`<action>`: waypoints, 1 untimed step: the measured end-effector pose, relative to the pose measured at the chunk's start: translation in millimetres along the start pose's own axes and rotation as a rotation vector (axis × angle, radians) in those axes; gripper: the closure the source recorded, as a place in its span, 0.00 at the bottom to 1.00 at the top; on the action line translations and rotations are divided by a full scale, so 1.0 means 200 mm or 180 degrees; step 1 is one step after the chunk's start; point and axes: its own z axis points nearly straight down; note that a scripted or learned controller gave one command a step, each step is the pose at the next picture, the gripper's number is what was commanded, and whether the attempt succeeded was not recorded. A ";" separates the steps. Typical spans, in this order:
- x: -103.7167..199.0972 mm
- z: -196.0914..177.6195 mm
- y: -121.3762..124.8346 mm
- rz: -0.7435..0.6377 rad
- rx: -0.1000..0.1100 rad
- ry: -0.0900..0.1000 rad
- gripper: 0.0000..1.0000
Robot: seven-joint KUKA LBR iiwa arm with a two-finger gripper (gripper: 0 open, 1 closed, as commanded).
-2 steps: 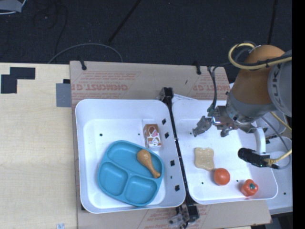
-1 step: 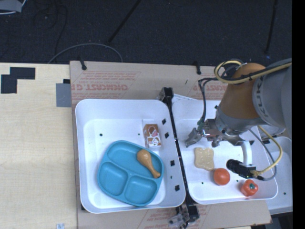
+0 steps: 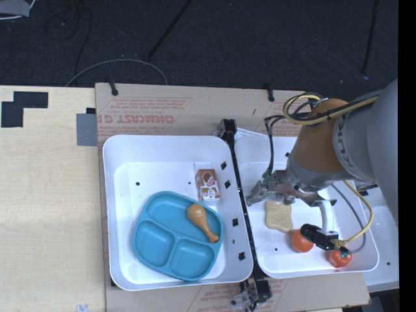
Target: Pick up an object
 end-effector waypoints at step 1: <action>-0.01 -0.07 0.01 0.0020 -0.0014 -0.0004 1.00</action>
